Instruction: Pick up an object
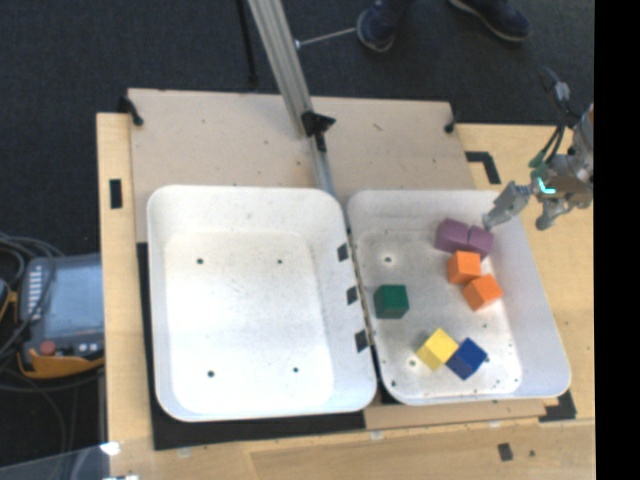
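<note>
The jaws point(522, 204) hang at the right bin's far right rim; one grey finger slants down-left toward the blocks, and whether they stand apart or together I cannot tell, since the wrist is cut by the frame edge. Nothing sits between them. Nearest lies the purple block point(463, 236), just left of the fingertip, touching or nearly touching an orange cube point(464, 265), with a second orange cube point(482, 291) just beside that. Farther out are the dark green cube point(391, 301), then the yellow cube point(437, 349) against the blue cube point(466, 358). The shallow white right bin point(535, 298) rests on the wooden desk point(300, 138). Crowding is probably the hazard: a descent on the purple block could nudge its orange neighbour or strike the rim.
</note>
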Tool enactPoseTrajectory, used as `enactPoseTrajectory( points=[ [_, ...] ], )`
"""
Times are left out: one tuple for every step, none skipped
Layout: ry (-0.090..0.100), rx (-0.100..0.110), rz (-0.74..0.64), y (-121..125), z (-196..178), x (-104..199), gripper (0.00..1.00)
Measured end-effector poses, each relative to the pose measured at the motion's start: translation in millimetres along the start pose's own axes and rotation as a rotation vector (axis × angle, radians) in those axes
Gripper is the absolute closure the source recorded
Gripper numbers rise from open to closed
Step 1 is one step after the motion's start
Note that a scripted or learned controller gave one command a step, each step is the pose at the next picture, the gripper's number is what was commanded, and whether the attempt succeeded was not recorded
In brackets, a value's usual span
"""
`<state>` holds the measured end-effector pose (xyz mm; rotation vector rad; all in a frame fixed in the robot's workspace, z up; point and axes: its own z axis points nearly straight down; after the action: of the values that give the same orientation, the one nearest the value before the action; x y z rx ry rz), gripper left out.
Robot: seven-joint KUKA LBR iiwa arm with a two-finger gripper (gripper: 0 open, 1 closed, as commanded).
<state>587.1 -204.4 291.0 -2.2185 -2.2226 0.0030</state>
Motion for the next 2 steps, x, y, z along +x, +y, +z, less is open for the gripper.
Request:
enactPoseTrajectory(
  points=[
    [-0.002, -0.004, -0.002, 1, -2, 0, 0.0],
    [0.0, 0.002, 0.001, 3, 60, 3, 0.0]
  ],
)
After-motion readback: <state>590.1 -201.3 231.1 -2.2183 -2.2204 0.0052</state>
